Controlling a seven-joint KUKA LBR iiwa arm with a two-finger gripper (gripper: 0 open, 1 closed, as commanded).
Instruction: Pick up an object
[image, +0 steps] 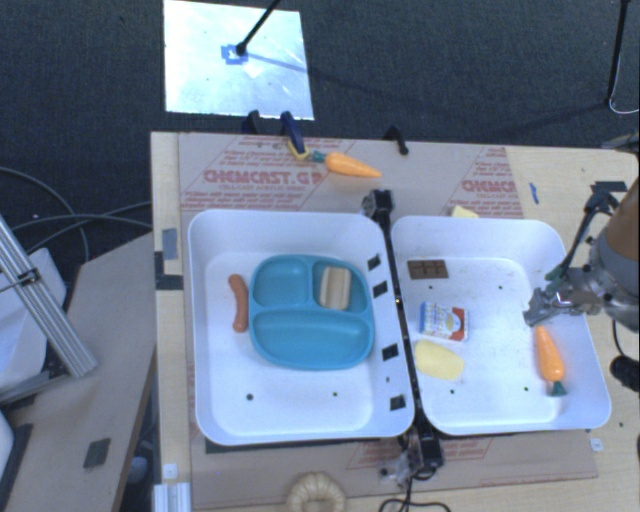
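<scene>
A cardboard-covered bench (560, 170) carries my two white bins. My gripper (545, 305) hangs inside the right bin (500, 415), just above the carrot (548, 358) lying there; I cannot tell its state.

The arm (622, 240) comes in at the right edge as a rounded grey body with a brownish-orange patch near its top. A thin dark cable or rod runs along its left side. The claw (545, 308) is dull silver-grey metal, small and angular, on a boxy grey wrist block; finer detail is blurred.
</scene>
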